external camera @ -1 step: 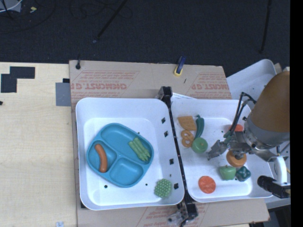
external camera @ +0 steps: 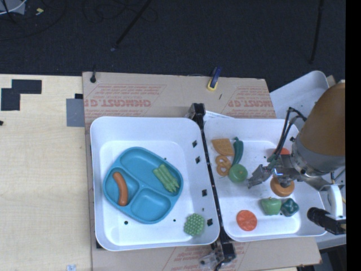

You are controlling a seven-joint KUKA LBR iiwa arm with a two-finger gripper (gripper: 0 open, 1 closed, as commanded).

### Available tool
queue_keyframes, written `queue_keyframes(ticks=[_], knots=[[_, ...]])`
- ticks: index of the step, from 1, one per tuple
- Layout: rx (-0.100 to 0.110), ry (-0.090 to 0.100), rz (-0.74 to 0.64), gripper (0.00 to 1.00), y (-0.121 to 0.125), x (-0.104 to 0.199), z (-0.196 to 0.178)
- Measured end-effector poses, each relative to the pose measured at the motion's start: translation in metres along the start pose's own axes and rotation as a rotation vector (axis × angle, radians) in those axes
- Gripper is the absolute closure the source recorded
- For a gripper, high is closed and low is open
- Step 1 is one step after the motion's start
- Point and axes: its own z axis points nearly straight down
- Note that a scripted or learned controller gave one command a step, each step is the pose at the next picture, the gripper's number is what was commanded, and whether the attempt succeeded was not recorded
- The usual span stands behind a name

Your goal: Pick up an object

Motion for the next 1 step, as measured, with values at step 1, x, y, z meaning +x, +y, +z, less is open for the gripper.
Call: queue_keyframes(ticks=[1], knots=[[0.006,0.002,-0.001,0.0,-0.0008,0.0034,0.0641]])
